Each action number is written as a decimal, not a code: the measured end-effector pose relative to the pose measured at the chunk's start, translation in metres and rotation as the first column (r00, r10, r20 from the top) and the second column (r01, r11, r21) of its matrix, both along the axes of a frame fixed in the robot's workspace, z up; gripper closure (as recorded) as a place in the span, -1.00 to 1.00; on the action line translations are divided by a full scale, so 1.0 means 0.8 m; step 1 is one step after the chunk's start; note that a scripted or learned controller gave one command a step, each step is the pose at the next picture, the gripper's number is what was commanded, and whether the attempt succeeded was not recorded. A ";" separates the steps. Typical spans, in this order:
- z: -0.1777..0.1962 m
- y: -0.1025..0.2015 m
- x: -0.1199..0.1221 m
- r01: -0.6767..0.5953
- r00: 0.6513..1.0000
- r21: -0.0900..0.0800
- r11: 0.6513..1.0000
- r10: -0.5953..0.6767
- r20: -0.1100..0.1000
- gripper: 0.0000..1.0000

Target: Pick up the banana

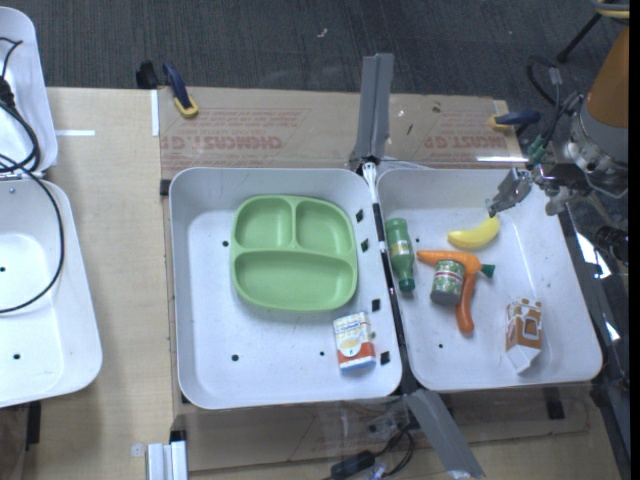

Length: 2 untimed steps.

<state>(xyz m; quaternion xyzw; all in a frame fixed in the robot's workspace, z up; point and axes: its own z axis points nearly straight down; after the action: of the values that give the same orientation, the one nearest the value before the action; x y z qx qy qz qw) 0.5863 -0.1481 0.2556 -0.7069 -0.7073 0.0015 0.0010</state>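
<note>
- The banana [475, 233] lies in the right bin [560, 368], in its upper middle part, curved and yellow, one end pointing up toward the right; it rests flat on the bin floor
- The claw [527, 190] hangs above the right bin's upper right part, just up and right of the banana and apart from it; whether it is open or closed I cannot tell, and nothing shows in its grip
- Just below the banana lies an orange carrot [462, 286] with a small can [447, 280] resting against it; a green bottle [401, 253] lies to their left, near the wall between the bins; a small brown and white carton [524, 333] sits toward the bin's lower right
- The left bin [200, 368] holds a green divided plate [295, 253] near its middle; a small white and yellow box [354, 341] stands below the plate, near the lower right corner
- Both bins sit side by side on the desk [110, 128]
</note>
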 end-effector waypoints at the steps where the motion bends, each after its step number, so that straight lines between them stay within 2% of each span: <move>1: -0.152 -0.014 0.042 -0.059 0.998 0.000 0.998 0.059 0.001 -1.00; 2: -0.206 -0.040 0.046 -0.076 0.997 0.000 0.997 0.076 0.002 -1.00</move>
<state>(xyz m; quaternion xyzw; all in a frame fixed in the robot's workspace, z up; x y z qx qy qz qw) 0.6230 -0.1800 0.0910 -0.6793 -0.7338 0.0009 0.0003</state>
